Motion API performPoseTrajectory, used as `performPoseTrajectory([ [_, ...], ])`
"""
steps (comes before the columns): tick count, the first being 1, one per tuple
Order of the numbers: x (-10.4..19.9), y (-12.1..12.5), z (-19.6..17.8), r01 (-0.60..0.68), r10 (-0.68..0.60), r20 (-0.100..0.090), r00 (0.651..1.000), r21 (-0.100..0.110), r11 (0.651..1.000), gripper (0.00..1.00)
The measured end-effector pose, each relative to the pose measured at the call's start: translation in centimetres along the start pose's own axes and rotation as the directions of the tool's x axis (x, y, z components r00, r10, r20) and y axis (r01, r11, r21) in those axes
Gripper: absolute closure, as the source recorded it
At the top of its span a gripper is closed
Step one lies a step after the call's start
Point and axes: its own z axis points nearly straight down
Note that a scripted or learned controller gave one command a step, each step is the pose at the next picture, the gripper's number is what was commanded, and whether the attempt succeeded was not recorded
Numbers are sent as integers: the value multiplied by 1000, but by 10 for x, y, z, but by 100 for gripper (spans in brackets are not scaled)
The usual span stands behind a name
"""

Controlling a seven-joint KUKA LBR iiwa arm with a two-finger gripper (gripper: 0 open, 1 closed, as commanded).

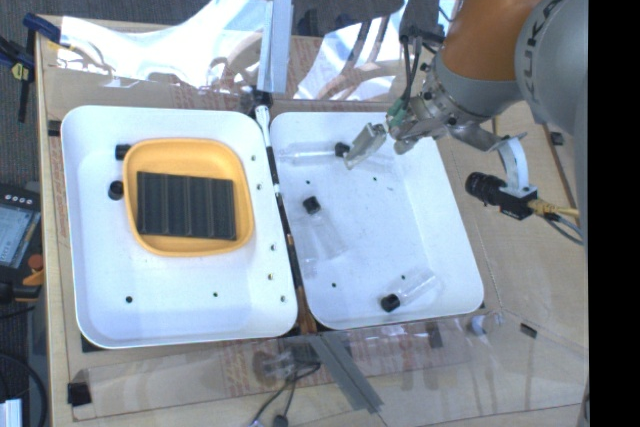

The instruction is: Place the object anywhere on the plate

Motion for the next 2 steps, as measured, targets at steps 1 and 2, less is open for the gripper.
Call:
performPoseTrajectory([
  [1,39,9,44,442,-442,-1,897,2,897,0],
  [2,69,-30,43,675,-675,-1,738,1,738,0],
])
